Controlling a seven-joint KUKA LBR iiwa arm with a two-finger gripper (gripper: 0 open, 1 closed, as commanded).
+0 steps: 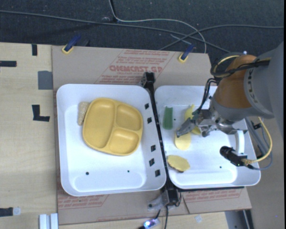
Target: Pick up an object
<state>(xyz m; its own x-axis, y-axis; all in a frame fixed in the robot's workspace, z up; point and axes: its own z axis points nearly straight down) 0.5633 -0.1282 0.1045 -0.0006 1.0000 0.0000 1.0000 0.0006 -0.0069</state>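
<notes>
My gripper (189,126) hangs over the middle of the right bin (229,175), pointing left and down. Its dark fingers stand just above a pale yellow piece (182,142). A small yellow piece (189,112) lies right beside the fingers on their far side. A green stick (168,117) lies upright along the bin's left wall. A yellow oval piece (178,163) rests near the bin's front left corner. Nothing shows clearly between the fingers.
The left bin (71,175) holds a yellow divided plate (112,126) with a tan sponge (82,112) tucked under its left edge. A black divider clip strip (152,128) runs between the bins. Cables trail off the arm to the right.
</notes>
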